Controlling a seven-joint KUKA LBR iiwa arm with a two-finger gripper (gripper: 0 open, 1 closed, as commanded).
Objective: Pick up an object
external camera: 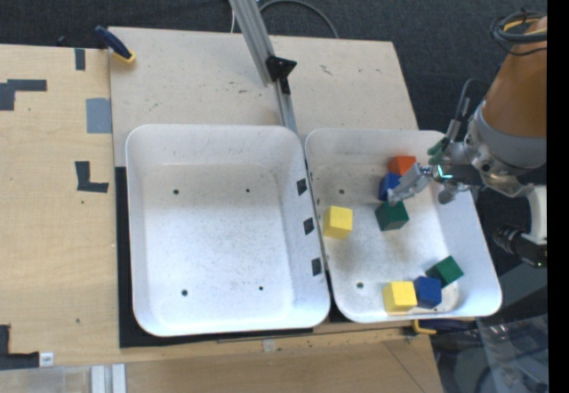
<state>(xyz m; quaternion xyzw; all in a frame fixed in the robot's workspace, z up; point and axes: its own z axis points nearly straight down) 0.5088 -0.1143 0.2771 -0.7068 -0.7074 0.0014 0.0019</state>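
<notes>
White plastic forms two shallow bins side by side on a pale wooden bench (204, 71), seen from above at a slant. The left bin (218, 138) shows only its speckled floor with a few small dark holes. The right bin (471, 231) carries all the small blocks.

The grey arm (520, 107), with its orange band, reaches in over the right bin's right rim. Its gripper (411, 184) sits low in the far half of that bin, toward the right side. Whether the fingers are apart or closed cannot be told here, and no block can be seen clearly between them.

Three blocks crowd around the gripper. An orange block (403, 164) lies just beyond it, toward the bin's far rim. A blue block (389, 187) is right beside the tip, on its left, partly hidden by it. A dark green block (391, 217) lies just on the near side of the tip, touching or almost touching it.

A yellow block (338, 221) sits apart from these, near the bin's left wall, about halfway along it.

In the near right corner lies another group: a second yellow block (400, 295), a second blue block (428, 292) touching it on the right, and a second green block (445, 271) just behind them.

A slanted metal rail (244, 4) crosses the far edge of the bench, ending above the gap between the bins.
</notes>
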